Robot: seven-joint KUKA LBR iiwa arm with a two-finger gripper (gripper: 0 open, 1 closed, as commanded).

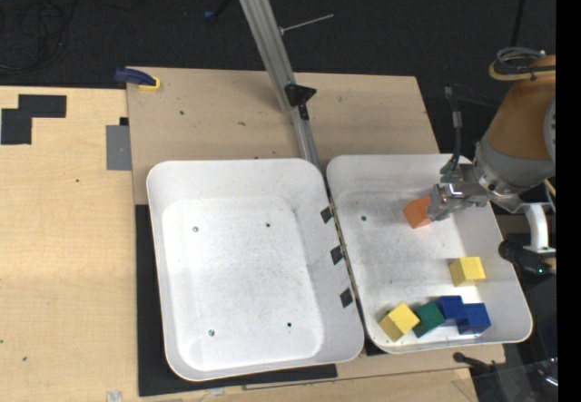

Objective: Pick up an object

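An orange block lies in the upper part of the right bin. My gripper is low over that bin, right beside the block's right edge and seemingly touching it. A yellow block sits alone further toward the front. At the front edge of the bin, another yellow block, a green block and two blue blocks are huddled together.
The left bin sits beside the right one, joined by black clips. A slanted metal rail rises behind the bins. The grey and orange arm comes in from the right.
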